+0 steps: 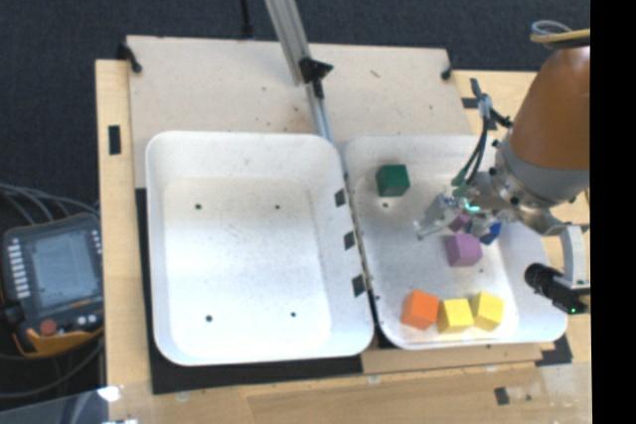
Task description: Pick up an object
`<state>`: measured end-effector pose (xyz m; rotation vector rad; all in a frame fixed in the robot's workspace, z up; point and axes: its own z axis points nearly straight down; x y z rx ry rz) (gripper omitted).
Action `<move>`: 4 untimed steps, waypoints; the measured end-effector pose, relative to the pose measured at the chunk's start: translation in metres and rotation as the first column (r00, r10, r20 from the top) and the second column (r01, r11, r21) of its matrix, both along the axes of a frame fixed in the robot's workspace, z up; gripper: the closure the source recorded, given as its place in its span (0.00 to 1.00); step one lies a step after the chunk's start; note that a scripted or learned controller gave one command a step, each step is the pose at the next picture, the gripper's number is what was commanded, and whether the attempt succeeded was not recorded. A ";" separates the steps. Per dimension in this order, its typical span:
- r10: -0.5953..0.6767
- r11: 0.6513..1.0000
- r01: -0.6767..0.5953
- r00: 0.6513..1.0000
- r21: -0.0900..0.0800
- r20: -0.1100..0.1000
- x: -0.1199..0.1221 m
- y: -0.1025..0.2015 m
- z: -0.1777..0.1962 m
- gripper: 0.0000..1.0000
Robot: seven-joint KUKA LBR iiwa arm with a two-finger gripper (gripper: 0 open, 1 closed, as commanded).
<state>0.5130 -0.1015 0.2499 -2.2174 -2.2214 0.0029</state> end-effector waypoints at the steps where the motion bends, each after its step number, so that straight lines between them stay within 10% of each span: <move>1: -0.003 1.000 0.003 1.000 -0.001 0.005 0.001 0.000 0.002 0.00; 4: -0.003 1.000 0.003 1.000 -0.003 0.006 0.002 -0.011 -0.154 0.00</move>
